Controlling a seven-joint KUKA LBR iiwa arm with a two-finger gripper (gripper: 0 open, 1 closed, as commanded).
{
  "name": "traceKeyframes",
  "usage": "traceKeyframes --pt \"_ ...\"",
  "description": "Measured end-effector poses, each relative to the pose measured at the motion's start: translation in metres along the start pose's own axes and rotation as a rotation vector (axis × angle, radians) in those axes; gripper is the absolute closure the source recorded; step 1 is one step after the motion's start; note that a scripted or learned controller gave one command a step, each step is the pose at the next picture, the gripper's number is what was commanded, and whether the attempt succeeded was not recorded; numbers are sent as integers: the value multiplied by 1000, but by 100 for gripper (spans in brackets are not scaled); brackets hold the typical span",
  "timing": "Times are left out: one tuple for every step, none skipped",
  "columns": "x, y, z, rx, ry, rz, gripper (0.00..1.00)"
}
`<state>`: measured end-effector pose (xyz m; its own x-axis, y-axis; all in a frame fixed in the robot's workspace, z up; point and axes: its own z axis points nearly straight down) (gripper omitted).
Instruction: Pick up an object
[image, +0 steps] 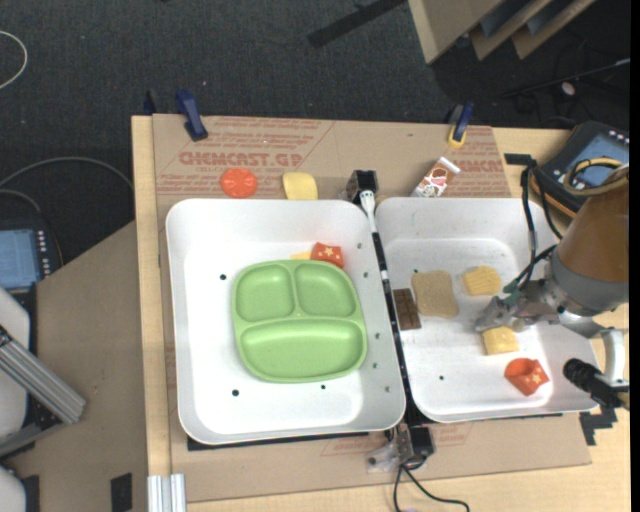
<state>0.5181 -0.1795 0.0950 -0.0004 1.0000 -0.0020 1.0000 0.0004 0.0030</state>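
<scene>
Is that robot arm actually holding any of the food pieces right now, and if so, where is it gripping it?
It cannot be told. The gripper is low in the right bin, just above a yellow block, but nothing is visibly between its fingers.

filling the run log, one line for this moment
claw low in right bin | beside yellow block | nothing seen held | green tray in left bin

We are looking down at a slant from one fixed camera above the bench, taking in both white bins side by side.
</scene>
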Motion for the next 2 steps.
traceKeyframes --pt "51 25 -18 -2 2 -6 100" --pt "134 27 -95 -6 5 -10 100"
